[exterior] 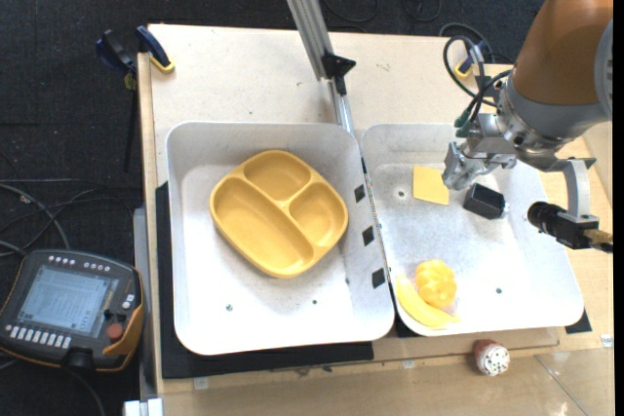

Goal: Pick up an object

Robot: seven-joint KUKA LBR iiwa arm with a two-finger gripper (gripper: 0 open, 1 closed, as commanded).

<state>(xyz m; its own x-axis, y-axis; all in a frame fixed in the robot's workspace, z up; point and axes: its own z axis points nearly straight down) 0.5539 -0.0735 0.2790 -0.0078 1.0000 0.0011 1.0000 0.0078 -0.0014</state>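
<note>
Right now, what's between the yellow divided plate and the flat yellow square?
In the camera view, the two bins' touching walls lie between the divided plate and the yellow square.

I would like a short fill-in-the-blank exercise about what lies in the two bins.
1. The yellow divided plastic plate lies in the ____ white bin.
2. That plate has ____ compartments.
3. The gripper hangs over the ____ white bin, next to the flat yellow square.

Missing words: left; three; right
</note>
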